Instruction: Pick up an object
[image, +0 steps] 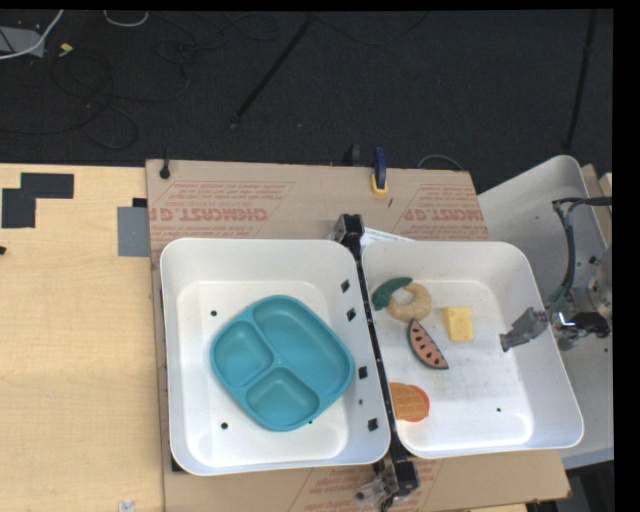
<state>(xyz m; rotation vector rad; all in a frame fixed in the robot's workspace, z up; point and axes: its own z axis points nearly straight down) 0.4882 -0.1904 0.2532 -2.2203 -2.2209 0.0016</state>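
Observation:
The right bin (520, 425) holds a few toy foods. A tan ring with a green piece (404, 298) lies near its back left. Just right of the ring is a yellow cheese block (459, 324), and a watermelon slice (427, 345) lies in front of it. An orange round piece (409, 402) rests against the bin's front left wall. My gripper (524, 329) hangs over the bin's right side, right of the cheese block and apart from it. Nothing shows in its grasp.
A teal divided plate (281, 361) lies tilted in the left bin (190, 300). A black divider with clips (362, 330) runs between the bins. The arm's wrist and cables (580, 300) stand over the right bin's right rim. Cardboard lies under both bins.

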